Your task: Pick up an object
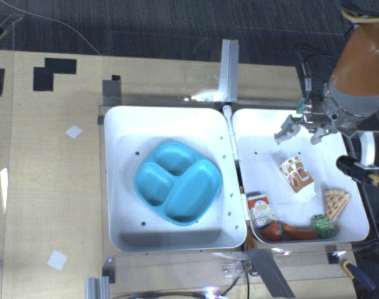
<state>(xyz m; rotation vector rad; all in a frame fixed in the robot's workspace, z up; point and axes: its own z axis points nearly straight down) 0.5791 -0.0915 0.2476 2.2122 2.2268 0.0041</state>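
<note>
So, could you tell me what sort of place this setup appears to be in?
Probably a robotics lab: a robot arm reaches over two white bins on a wooden bench, with toy food for grasping practice.

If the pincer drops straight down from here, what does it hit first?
Most likely bare floor of the right bin. The open pincer hangs over its upper part, above the patterned packet in the picture; depth is hard to judge from this slanted view.
</note>
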